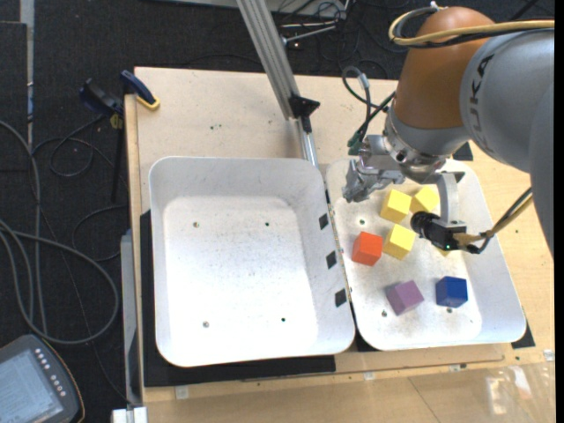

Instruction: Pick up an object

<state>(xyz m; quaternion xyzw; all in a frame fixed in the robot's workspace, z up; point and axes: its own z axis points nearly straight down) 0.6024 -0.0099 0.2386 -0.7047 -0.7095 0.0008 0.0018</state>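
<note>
1. The big grey arm comes in from 3 o'clock and hangs over the right bin.
2. Its claw is at the bin's 11 o'clock corner. I cannot tell how far open it is or if it has anything.
3. Blocks lie in that bin: three yellow blocks near 12 o'clock, an orange block at 9, a purple block at 6, a blue block at 5.
4. The left bin sits just beside it.
</note>
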